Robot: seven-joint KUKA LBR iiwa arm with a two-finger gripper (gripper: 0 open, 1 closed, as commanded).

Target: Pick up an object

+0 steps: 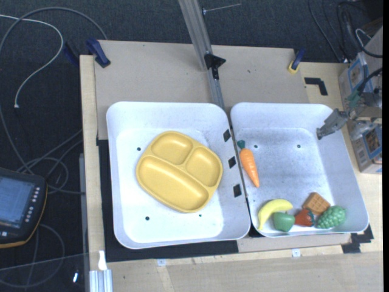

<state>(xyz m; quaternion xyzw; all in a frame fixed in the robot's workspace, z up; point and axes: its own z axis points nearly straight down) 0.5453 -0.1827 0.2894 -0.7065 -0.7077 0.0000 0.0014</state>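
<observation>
A grey two-finger gripper is hanging over the upper right rim of the right bin, reaching in from the right side of the overhead camera view. It is seen small and at a slant, so it is not possible to tell whether it is open or closed, and nothing is showing in its grasp.

Below it, the right bin is holding a scatter of toy food. An orange carrot with a green top is lying against the bin's left wall, well apart from the gripper. Along the bin's near edge a cluster is sitting close together: a yellow banana, a green apple touching it, a small red piece, a brown waffle-like block and a bunch of green grapes.

The left bin is carrying a yellow divided plate with three compartments.

Judging from this, the arm is at the approach step, with no object yet lifted. The next move is likely calling for travel inward over a chosen item, then a descent. The carrot, lying alone, is probably offering the cleanest grasp; the clustered pieces are risking a pinch on two things at once.
</observation>
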